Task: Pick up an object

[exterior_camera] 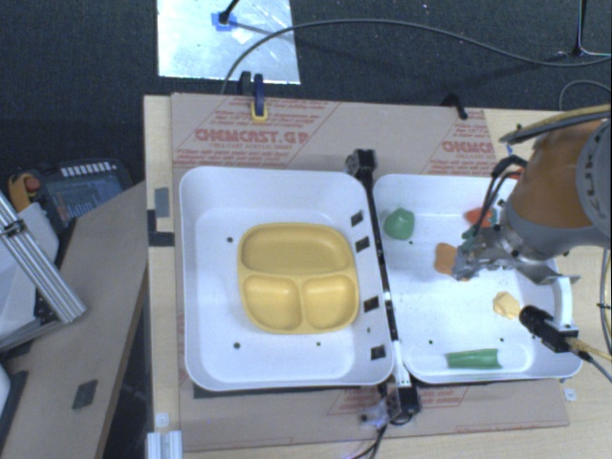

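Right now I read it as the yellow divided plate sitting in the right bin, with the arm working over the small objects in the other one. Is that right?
Not quite. The camera view shows the yellow divided plate in the left bin. The arm is over the right bin, where the small objects lie: a green ball, an orange piece, a pale yellow piece and a green block.

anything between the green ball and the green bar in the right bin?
In the camera view, nothing: bare white bin floor runs from the green ball down to the green bar. The orange piece sits just right of that line.
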`<action>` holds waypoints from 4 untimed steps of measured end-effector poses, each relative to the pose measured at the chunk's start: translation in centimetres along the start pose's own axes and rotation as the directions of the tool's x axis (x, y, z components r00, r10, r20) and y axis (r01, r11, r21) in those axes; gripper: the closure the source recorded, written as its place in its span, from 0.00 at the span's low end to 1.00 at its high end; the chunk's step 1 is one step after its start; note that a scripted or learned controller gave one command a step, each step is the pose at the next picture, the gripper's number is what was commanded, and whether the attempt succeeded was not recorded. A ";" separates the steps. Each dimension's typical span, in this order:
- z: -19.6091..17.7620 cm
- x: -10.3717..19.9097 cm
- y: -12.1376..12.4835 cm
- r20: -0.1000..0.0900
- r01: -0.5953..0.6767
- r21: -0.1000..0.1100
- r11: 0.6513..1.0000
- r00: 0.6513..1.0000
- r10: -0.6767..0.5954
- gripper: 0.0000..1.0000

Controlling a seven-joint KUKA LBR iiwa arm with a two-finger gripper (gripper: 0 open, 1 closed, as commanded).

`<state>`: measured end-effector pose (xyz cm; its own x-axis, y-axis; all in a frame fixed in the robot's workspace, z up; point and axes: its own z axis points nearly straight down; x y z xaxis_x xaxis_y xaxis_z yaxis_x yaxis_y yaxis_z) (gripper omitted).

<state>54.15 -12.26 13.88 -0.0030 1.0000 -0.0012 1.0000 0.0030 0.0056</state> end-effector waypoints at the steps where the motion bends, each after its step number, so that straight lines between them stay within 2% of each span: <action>1: -4.9 0.0 -0.7 0.000 0.000 -0.001 1.000 1.000 0.000 1.00; 2: -9.7 0.1 -1.3 0.000 0.001 -0.002 1.000 1.000 -0.001 1.00; 3: -8.8 5.7 0.9 -0.003 0.007 0.002 1.000 1.000 -0.007 1.00; 4: -9.8 10.6 2.9 -0.004 0.007 0.002 1.000 1.000 -0.007 1.00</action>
<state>56.99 -1.64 23.71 -0.0098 0.9999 0.0024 0.9999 0.0098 0.0039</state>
